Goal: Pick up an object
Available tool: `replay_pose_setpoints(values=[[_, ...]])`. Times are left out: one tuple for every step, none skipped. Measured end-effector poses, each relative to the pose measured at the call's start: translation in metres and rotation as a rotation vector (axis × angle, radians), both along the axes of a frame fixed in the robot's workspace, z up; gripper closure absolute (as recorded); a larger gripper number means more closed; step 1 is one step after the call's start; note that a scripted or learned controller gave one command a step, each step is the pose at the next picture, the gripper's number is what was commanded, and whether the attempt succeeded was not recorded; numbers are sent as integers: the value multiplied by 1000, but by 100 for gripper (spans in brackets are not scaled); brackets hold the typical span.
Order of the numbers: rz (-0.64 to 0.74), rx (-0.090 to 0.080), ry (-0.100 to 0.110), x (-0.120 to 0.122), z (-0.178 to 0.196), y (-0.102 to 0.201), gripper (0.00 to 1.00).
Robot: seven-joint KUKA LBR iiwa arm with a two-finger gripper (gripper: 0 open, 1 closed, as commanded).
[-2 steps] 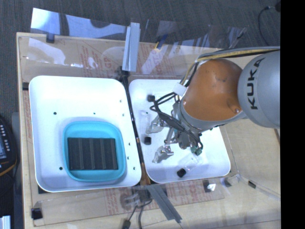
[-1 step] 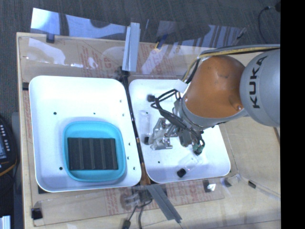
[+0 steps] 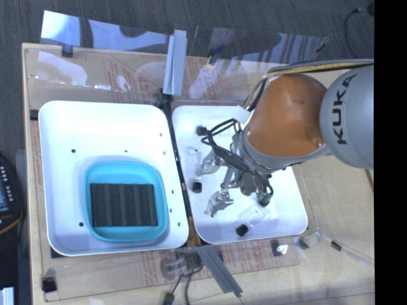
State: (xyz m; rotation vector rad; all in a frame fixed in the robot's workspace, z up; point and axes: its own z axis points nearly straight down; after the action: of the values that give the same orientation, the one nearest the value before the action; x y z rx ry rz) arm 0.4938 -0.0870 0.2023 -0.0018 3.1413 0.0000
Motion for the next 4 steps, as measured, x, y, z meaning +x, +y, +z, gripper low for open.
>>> replay_pose_setpoints(values=[[-162, 0, -3, 6, 26, 75, 0], [8, 0, -1, 106, -11, 35, 0], [91, 0, 0, 57, -22, -6, 0], [385, -1, -4, 99, -9, 15, 0]])
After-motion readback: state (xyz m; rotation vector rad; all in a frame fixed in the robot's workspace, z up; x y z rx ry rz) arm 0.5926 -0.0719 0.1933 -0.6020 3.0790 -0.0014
